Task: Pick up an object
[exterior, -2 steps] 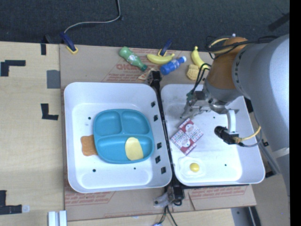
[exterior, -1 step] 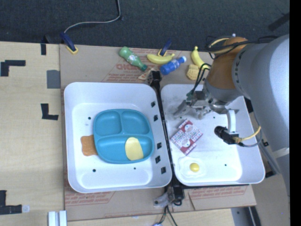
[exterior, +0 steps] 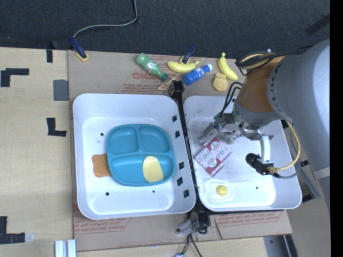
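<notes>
In the right bin (exterior: 284, 197), my gripper (exterior: 210, 135) hangs low near the bin's middle. It sits just above the upper edge of a red and white packet (exterior: 213, 158) lying flat on the bin floor. I see nothing held in it. A fried-egg toy (exterior: 221, 190) lies near the bin's front wall. The left bin (exterior: 86, 116) holds a blue divided plate (exterior: 134, 143) with a yellow piece (exterior: 153, 169) in its front right section. A brown toast-like piece (exterior: 99, 165) lies against the plate's left side.
Behind the bins lie a green bottle (exterior: 150, 66), a banana (exterior: 182, 66), a blue bottle (exterior: 196, 74), a second banana (exterior: 227, 68) and a small yellow piece (exterior: 219, 82). The arm's grey body and orange band (exterior: 257, 90) cover the right bin's far right part.
</notes>
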Tool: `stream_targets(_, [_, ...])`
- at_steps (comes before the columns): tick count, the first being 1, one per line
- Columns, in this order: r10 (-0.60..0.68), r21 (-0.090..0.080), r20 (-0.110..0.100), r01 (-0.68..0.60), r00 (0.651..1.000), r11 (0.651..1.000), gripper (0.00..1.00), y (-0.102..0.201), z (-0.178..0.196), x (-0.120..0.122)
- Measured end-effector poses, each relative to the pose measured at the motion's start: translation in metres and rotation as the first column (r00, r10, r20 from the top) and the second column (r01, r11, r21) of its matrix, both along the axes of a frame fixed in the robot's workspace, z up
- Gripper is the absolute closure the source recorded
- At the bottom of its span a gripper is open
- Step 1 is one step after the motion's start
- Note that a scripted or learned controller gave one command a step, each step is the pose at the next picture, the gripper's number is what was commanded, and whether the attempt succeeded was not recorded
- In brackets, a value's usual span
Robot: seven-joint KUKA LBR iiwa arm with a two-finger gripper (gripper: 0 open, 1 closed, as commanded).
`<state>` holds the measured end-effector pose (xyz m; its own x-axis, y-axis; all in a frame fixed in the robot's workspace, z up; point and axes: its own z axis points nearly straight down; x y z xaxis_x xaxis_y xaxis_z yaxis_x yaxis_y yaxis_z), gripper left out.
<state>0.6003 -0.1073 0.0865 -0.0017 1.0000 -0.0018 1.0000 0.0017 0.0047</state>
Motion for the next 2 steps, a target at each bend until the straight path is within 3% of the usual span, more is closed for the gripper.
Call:
stream_targets(1, [0.0, 0.001, -0.004, 0.0, 1.0, 1.0, 0.0, 0.014, 0.021, 0.057])
stream_targets(2, [-0.001, 0.001, -0.003, 0.001, 1.0, 1.0, 0.0, 0.008, -0.001, 0.028])
